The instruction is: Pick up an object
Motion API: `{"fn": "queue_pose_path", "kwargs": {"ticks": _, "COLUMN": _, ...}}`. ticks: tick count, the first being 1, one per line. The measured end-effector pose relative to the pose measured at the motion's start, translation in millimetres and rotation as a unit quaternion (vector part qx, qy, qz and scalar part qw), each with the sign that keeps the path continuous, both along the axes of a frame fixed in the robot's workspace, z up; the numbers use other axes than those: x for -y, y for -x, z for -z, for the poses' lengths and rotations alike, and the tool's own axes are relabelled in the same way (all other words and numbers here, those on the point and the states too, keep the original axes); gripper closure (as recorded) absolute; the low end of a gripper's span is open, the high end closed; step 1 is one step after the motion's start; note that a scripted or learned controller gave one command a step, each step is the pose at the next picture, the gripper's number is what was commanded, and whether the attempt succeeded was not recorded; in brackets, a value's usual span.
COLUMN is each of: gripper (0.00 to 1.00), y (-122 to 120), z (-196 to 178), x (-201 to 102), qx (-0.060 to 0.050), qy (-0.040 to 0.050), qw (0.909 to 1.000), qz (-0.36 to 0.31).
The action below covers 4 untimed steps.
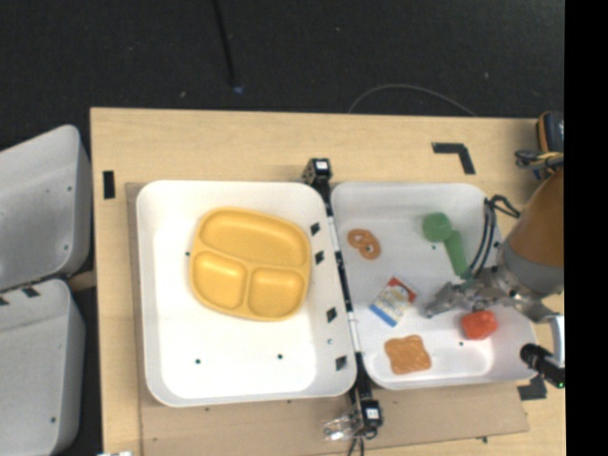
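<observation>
In the right-hand shallow white bin (380,198), the grey arm with its orange band (539,236) reaches in from the counter's right edge, and the metal two-finger gripper (445,301) hangs low over the bin floor, its fingers pointing toward the bin's middle. Whether those fingers are spread or pressed together cannot be told from this angle; nothing is visibly caught between them. Just beside the gripper, toward the bin's right wall, sits a small red rounded object (479,325), apart from the fingers. A green scoop-like plastic toy (445,237) lies near the bin's far edge, its handle running toward the gripper. Ahead of the fingertips, near the bin's middle, rests a small white packet with red and blue ends (390,301). An orange-brown pretzel-shaped piece (363,243) lies near the bin's left wall, and a flat orange-brown toast-like slab (408,354) sits by the near edge. Over in the left white bin (228,359), a yellow divided plastic plate (251,263) fills the far half on the wooden counter (237,141).
</observation>
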State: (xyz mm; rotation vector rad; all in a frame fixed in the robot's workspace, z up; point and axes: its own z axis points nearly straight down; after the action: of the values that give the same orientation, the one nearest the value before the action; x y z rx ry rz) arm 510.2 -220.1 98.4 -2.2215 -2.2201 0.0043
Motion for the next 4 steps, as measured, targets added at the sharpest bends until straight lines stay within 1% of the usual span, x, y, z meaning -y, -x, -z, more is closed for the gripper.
{"fn": "queue_pose_path", "kwargs": {"ticks": 1, "gripper": 1.0, "y": -1.2, "z": -12.9, "x": 0.7, "qx": 0.003, "qy": 0.0003, "qw": 1.0, "qz": 0.001}}
{"fn": "queue_pose_path", "kwargs": {"ticks": 2, "gripper": 1.0, "y": -3.4, "z": -77.0, "x": 3.0, "qx": 0.005, "qy": 0.0008, "qw": 1.0, "qz": -0.002}}
{"fn": "queue_pose_path", "kwargs": {"ticks": 3, "gripper": 1.0, "y": -10.3, "z": -121.9, "x": 6.3, "qx": 0.004, "qy": 0.0006, "qw": 1.0, "qz": -0.002}}
{"fn": "queue_pose_path", "kwargs": {"ticks": 4, "gripper": 1.0, "y": -11.4, "z": -143.1, "x": 7.3, "qx": 0.003, "qy": 0.0001, "qw": 1.0, "qz": -0.003}}
